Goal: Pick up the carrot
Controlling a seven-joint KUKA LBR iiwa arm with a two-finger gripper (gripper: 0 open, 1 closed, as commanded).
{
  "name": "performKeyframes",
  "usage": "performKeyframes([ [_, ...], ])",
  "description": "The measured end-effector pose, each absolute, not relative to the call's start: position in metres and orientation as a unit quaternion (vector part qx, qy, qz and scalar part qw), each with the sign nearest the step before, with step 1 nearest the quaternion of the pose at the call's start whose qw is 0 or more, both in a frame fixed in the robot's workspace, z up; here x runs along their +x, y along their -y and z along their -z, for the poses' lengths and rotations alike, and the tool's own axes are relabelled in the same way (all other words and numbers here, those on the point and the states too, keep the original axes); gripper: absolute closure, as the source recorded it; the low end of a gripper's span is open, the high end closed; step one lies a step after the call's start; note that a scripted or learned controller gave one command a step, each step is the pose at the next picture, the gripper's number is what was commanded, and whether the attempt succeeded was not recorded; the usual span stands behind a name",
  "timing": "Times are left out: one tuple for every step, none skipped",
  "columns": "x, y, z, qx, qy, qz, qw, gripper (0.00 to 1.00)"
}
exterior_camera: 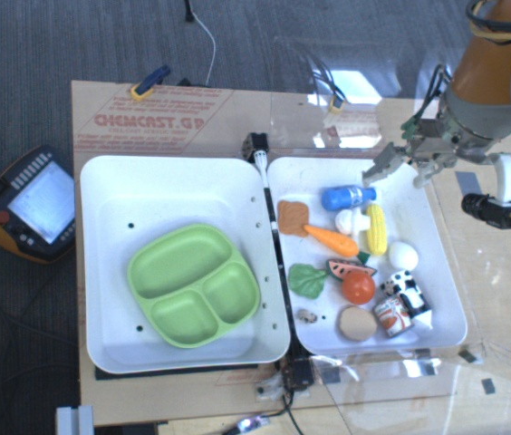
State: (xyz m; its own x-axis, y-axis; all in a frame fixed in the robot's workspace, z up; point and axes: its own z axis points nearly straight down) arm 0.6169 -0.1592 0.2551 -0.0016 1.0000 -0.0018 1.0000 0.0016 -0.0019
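Gripper [399, 164], fingers apart & empty, hovers up-right of carrot [332, 238], w/ blue bottle [347, 197] between; pick not yet begun.

Gripper [399, 163] hangs over right bin's [446, 270] top rim, fingers spread, holding nothing. Carrot [332, 238] lies mid-bin btwn brown slice [293, 216] & corn [376, 228]. Green tray [194, 284] in left bin [101, 270].

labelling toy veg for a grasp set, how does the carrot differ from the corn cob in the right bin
The carrot is orange and tapers to a point; the corn cob is yellow and blunt-ended. The carrot lies slantwise across the bin, the corn cob nearly straight along it. Both are long toy vegetables lying flat, side by side.
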Motion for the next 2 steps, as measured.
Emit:
performKeyframes([
  [0.575, 0.099, -0.099, -0.668, 0.745, -0.0017, 0.002, 0.00],
  [0.576, 0.101, -0.110, -0.668, 0.744, -0.0022, 0.001, 1.00],
])
